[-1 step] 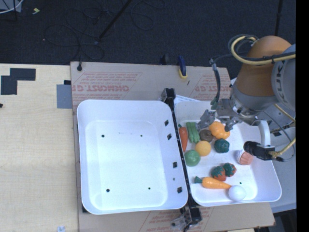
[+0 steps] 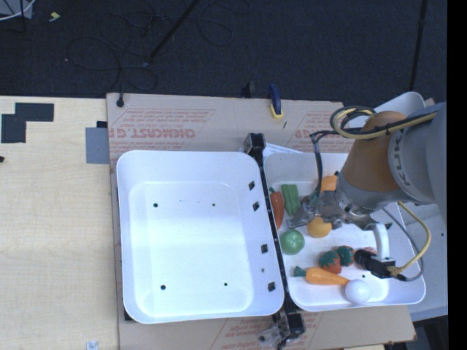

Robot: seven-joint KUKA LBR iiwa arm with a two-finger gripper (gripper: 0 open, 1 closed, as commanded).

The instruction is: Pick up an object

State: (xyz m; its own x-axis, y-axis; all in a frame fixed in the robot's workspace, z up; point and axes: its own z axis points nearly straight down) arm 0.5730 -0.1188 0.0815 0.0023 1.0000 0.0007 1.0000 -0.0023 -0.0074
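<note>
Reaching in from the right, the grey arm (image 2: 408,159) with its orange band hung over the right bin (image 2: 408,294), and the gripper (image 2: 319,208) was low among the toys there. I cannot tell if it was open or closed — the wrist and cables hid that part.

Taking the right bin as landmark: a yellow round fruit (image 2: 319,228) lay near its middle, just below the gripper and seeming to touch it, though no object was clearly seen gripped. A small orange piece (image 2: 329,183) showed just above the gripper. Toward the bin's left wall lay a green block (image 2: 290,198), beside it a red-orange pepper (image 2: 277,207) and below them a green ball (image 2: 292,241). Nearer the front edge lay a carrot (image 2: 325,275), a red and green toy (image 2: 337,257) and a white egg (image 2: 357,291).

The left bin (image 2: 135,217) stood against the right bin's left wall. Both rested on a cardboard sheet (image 2: 175,122) — its red printing was upside down and I could not read it with certainty.
</note>
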